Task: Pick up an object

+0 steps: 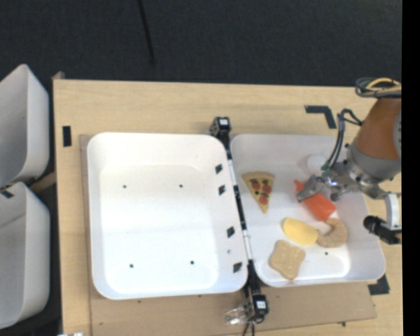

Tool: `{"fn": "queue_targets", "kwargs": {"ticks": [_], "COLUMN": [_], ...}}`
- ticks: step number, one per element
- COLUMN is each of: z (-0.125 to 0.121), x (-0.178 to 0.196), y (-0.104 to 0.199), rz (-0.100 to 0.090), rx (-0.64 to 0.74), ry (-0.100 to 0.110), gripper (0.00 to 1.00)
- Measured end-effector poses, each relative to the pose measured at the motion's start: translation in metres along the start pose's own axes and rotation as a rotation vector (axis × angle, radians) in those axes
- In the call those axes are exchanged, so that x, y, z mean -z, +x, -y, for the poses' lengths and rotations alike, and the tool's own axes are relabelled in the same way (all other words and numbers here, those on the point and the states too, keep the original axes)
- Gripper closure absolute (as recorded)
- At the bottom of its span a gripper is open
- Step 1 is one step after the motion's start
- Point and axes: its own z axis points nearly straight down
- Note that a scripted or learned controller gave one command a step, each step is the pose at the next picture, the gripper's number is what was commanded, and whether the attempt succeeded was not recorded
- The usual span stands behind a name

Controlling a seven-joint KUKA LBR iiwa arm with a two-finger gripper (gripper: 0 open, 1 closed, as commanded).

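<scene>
1. We saw the arm [379,128] reach in from the right, its orange band sitting above and to the right of the claw.
2. Below the band we noted the grey wrist [369,165], just up and right of the claw.
3. The gripper [313,190] pointed down and to the left, low over the bench.
4. We could not tell how its metal tips stood, since they blurred together.
5. A dark cable [338,135] ran upward from the claw toward the band.

pincer [312,190] over orange item [321,206]
</scene>
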Motion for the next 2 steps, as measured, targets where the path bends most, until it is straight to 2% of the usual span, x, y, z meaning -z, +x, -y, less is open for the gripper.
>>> {"fn": "queue_targets", "kwargs": {"ticks": [1, 2], "z": [-0.002, -0.013], "x": [0.013, 0.001], "y": [0.001, 0.066], "rz": [0.000, -0.005], "rx": [0.000, 0.010], "ry": [-0.005, -0.001], "gripper": [1.00, 1.00]}}
